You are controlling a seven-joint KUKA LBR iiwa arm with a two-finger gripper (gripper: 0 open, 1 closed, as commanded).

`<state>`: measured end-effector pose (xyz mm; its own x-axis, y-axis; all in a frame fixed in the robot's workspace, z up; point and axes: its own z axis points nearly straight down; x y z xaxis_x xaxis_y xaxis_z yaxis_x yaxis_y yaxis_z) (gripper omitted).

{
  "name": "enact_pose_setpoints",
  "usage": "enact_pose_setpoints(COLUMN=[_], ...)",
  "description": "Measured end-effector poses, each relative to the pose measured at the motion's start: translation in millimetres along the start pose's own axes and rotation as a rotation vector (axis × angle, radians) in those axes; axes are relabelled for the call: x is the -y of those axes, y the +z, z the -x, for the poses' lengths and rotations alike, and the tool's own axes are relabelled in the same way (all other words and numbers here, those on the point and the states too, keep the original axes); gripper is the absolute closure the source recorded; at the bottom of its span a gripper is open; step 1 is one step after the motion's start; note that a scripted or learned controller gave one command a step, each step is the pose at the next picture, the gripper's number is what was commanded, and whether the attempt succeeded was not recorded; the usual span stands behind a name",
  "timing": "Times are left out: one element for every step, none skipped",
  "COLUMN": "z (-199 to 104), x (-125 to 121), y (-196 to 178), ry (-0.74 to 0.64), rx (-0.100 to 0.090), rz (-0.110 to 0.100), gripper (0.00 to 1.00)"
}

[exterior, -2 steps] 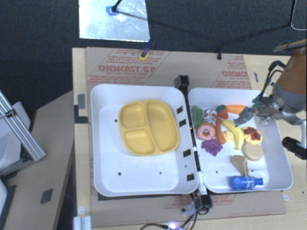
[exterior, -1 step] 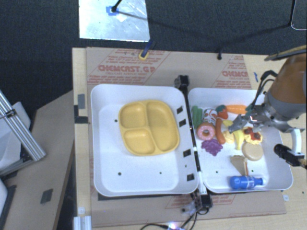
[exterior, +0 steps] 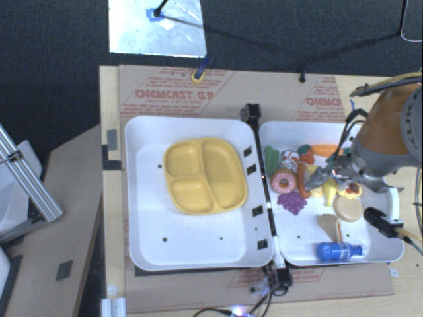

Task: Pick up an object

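The right bin (exterior: pixel 380 253) holds several toy foods. Among them are a pink donut (exterior: pixel 285 181), purple grapes (exterior: pixel 293 202), a green vegetable (exterior: pixel 271 158), an orange carrot (exterior: pixel 324 149) and a red sausage (exterior: pixel 303 179). There are also a yellow piece (exterior: pixel 328 191), a pale round biscuit (exterior: pixel 347 209) and a blue bottle (exterior: pixel 337 250). My gripper (exterior: pixel 322 177) hangs low over the middle of this pile, just right of the sausage and above the yellow piece. Nothing is visibly lifted off the bin floor.
A yellow divided plate (exterior: pixel 203 175) lies in the left bin (exterior: pixel 149 236). A black-clipped divider (exterior: pixel 261 183) separates the two bins. The grey arm with its orange band (exterior: pixel 390 121) covers the right bin's far right side. A tan wooden piece (exterior: pixel 330 226) lies near the bottle.
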<state>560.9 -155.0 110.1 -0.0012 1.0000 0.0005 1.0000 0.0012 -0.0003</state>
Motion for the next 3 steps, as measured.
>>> enact_pose_setpoints(z=[-0.9,0.0,1.1], x=[-3.5,-5.0,0.6], y=[21.2,9.8,-35.7], ry=[-0.001,0.0,-0.002], rx=[-0.003,0.001,0.002], rz=[0.005,0.013,0.004], gripper=[0.0,1.0,1.0])
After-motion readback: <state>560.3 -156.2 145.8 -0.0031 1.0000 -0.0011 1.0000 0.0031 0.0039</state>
